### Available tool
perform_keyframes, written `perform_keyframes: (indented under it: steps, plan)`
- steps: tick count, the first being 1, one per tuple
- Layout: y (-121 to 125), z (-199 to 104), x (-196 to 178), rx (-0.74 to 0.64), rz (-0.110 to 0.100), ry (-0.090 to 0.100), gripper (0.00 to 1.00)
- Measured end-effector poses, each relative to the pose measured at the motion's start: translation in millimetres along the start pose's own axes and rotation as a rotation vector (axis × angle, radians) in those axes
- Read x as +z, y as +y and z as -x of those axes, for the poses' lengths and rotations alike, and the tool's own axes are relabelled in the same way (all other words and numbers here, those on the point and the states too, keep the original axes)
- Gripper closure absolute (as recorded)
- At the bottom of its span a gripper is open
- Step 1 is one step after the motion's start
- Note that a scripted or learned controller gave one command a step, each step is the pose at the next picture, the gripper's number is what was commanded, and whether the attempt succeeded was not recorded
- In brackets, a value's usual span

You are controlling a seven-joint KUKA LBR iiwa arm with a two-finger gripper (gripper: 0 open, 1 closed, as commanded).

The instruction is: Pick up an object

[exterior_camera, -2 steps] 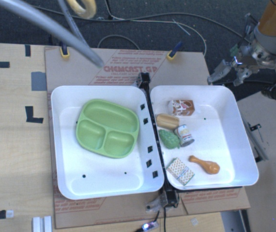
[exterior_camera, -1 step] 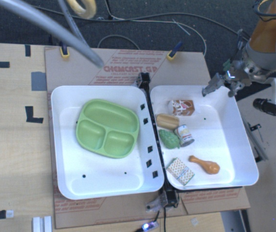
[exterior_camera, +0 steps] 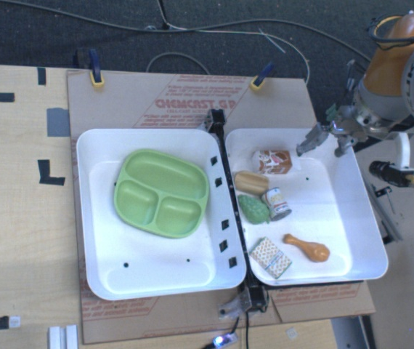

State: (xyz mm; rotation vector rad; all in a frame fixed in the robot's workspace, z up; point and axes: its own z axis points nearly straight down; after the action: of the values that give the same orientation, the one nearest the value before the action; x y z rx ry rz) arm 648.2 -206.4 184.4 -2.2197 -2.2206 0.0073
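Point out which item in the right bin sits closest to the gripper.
The reddish-brown and white packet, at the far end of the right bin. It lies just left of the gripper; the tan roll and the rest lie farther off.

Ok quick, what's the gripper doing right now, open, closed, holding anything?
Gripper: open, holding nothing, above the right bin's far right corner.

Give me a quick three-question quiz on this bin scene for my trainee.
1. True or false: the green tray lies in the left bin.
2. Which lies nearest the right bin's front edge: A) checkered packet, B) small can, C) wrapped snack?
3. Fill in: the gripper hovers over the right bin's ____ corner, holding nothing.

Key: 1 true; 2 A; 3 far right.
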Motion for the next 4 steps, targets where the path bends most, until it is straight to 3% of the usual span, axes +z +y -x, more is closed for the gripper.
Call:
perform_keyframes:
  steps: [1, 2, 4]
  plan:
    - [-2.2, 5.9, 45.7, 0.000, -0.001, 0.000, 0.00]
    - [-0.9, 5.2, 32.5, -0.002, 0.003, -0.001, 1.00]
    - [11.0, 2.0, -71.6, -0.002, 0.008, 0.002, 1.00]
